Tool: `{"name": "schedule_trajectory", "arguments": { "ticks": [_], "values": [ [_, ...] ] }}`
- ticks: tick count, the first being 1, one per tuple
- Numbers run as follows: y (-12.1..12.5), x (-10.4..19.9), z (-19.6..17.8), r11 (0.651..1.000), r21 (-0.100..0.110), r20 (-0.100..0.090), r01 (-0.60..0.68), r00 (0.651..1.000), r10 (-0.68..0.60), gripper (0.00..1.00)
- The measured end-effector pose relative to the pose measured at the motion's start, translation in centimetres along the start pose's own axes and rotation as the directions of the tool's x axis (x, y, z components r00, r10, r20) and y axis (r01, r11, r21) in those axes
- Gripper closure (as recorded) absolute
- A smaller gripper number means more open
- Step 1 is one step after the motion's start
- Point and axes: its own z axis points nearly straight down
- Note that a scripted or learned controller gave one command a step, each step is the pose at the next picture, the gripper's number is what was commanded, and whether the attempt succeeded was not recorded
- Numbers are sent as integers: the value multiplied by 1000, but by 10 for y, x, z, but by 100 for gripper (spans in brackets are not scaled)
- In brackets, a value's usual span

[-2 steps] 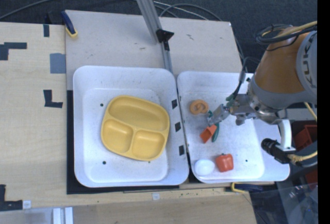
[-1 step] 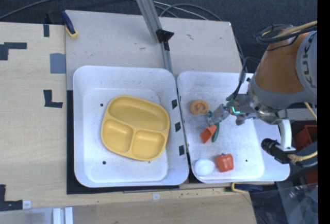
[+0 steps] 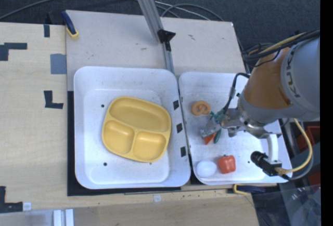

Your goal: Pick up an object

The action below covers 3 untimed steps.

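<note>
Jaws [image 3: 214, 127] over carrot [image 3: 209, 138], axis slanting up-right.

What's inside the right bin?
In the right bin: an orange ring, a white ball, a red block, a carrot-like piece. The arm covers its right part.

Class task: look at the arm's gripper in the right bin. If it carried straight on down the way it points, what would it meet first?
Most likely the small orange-red and green piece lying right under the gripper, then the right bin floor. Depth is hard to judge from above.
</note>
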Motion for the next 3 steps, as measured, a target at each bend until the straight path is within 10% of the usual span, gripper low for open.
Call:
{"name": "schedule_trajectory", "arguments": {
  "ticks": [1, 2, 3],
  "values": [
    [0, 0, 53, 1000, -6, 2, 1, 1000, -1, 0],
    [0, 1, 41, 1000, -4, 0, 2, 1000, -2, 100],
    [-7, 0, -3, 1000, -10, 1, -1, 1000, 1, 100]
  ]
}}
